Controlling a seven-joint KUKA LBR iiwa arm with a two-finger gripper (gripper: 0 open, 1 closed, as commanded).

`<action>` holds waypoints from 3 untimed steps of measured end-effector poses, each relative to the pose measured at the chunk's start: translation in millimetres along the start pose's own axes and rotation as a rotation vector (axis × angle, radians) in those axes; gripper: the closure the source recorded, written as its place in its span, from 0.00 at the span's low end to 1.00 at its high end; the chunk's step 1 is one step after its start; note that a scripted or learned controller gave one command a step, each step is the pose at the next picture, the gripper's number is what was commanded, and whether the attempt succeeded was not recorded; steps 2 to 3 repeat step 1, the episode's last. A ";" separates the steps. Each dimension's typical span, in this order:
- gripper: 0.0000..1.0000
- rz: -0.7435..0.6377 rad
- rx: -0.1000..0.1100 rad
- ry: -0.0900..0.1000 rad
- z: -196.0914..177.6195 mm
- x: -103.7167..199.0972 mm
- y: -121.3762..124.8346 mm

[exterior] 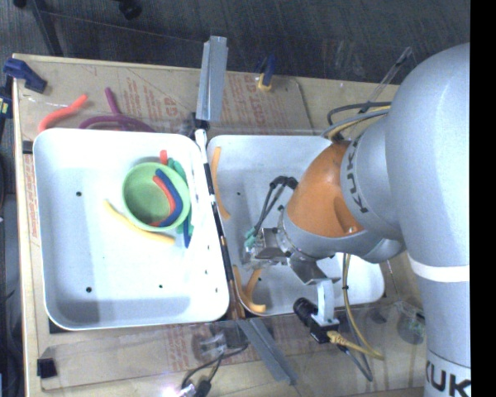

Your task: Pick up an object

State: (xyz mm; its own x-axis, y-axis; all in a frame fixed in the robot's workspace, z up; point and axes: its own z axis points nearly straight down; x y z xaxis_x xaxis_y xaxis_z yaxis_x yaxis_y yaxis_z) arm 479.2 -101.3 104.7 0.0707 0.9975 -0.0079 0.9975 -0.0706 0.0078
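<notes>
My gripper [259,253] hangs low over the left part of the right bin [256,151], under the orange wrist band [318,201]. A small teal piece [250,238] shows at the gripper's left edge; whether it is held cannot be made out. A curved brown object [250,294] lies just below the gripper in the bin's near left corner. A thin brown strip [217,193] lies along the bin's left wall. In the left bin [83,263] a green bowl [153,195] holds red and blue curved pieces, with a yellow strip [136,220] under it.
The grey arm [430,188] covers the right half of the right bin. A metal divider bar [211,77] stands between the bins at the back. An orange tool [62,112] and purple tubing [116,121] lie behind the left bin. Cables trail at the bench's front edge.
</notes>
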 end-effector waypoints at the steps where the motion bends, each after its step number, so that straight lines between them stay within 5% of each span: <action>1: 1.00 -0.147 0.009 0.010 -86.8 22.9 75.7; 3: 1.00 -0.147 0.009 0.010 -86.8 22.9 75.7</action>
